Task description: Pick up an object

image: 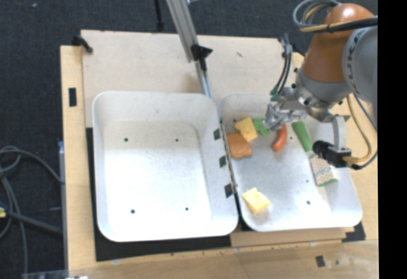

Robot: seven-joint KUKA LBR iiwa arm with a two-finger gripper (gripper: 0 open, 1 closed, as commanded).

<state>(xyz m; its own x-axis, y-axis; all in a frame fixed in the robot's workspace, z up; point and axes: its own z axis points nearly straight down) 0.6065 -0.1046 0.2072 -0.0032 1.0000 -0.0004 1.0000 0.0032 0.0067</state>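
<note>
Start at the left: a white bin (159, 163) on the desk (127, 61), with no toys to pick from. Look to the right bin (343, 208) for the job.

Near its left wall, a brown lump (239, 145) touching a yellow piece (246, 128). Better to leave these two alone, since grabbing one may push the other. Lower down, a yellow block (255, 200) all by itself, well apart from the rest. Easy to grab, but far from the tool for now.

Next, a small green bit (261, 126), just beside the yellow piece. Then the tool (276, 116), low over the back of the right bin, between the green bit and an orange-red stick (280, 138). Probably the best pick, that orange-red stick, as the closest thing with some room around it. Go straight down over its middle. Squeeze across the thin way, not along the long way. Lift slowly and check for the stick coming up too.

Further right, a long green stick (302, 135) and a speckled block (323, 173) near the right wall.

Now the hard parts to see. Cannot tell how far open the tool is, because of the grey arm (331, 68) and its cables in the way. Nothing plainly held in it. Top end of the long green stick tucked under the arm. Hard to say if the small green bit touches the tool or just sits near it. Too blurry to name what the toys really are.
</note>
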